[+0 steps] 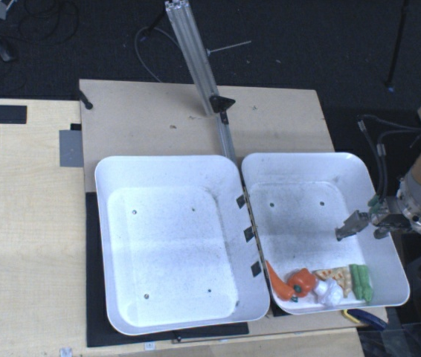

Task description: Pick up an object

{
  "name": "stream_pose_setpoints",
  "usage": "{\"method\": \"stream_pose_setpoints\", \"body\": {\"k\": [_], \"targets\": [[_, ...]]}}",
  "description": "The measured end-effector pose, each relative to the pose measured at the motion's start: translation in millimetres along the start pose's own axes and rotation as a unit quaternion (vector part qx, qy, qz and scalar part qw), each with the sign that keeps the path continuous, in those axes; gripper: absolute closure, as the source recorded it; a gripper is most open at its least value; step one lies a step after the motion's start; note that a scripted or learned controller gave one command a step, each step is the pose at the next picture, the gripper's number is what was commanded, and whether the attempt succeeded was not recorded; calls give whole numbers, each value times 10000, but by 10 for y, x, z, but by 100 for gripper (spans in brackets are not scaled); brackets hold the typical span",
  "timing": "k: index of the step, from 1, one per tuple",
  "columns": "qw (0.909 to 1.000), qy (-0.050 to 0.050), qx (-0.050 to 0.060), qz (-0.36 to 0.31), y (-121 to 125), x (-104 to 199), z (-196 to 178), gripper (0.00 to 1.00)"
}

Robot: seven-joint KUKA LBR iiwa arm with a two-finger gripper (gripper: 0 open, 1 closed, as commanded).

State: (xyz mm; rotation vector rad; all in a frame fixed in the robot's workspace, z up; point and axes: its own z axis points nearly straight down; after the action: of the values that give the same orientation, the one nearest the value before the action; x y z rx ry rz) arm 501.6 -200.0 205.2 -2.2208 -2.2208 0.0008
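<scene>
Bench from above: your gripper reaches in at three o'clock and hangs over the right bin, its dark fingers spread apart with nothing between them. Toys wait along that bin's six o'clock wall, well clear of the fingers: an orange carrot at the seven o'clock corner, a red-orange piece just beside it, a tan waffle-like piece, a small white lump and a green piece toward five o'clock. You see the left bin touching its neighbour along the middle seam, and a metal rail slanting up toward twelve o'clock.
</scene>
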Motion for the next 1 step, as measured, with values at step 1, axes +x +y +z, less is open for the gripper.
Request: {"method": "stream_pose_setpoints", "body": {"k": [1], "targets": [[10000, -3, -8, -9, 145, 751, 1186, 0]]}}
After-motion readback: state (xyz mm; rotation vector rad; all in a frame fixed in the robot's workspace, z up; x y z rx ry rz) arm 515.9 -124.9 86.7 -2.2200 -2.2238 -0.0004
